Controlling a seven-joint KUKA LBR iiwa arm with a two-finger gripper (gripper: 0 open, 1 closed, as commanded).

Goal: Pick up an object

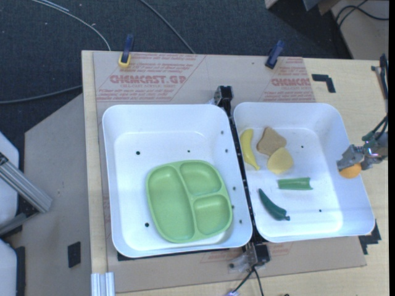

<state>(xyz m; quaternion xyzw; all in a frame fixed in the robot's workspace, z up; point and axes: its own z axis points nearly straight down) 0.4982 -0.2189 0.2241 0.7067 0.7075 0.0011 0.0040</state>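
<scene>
We judge the pick just begun: our gripper [360,159] sits at the right bin [333,119] rim by an orange object [350,171], jaw state untellable, and must descend.

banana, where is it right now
In the camera view the banana lies along the left wall of the right bin, just left of the brown bread slice and the pale yellow piece.

Robotics lab, clamped board [203,73], twin white bins [117,140], floor cables [74,17]
</scene>
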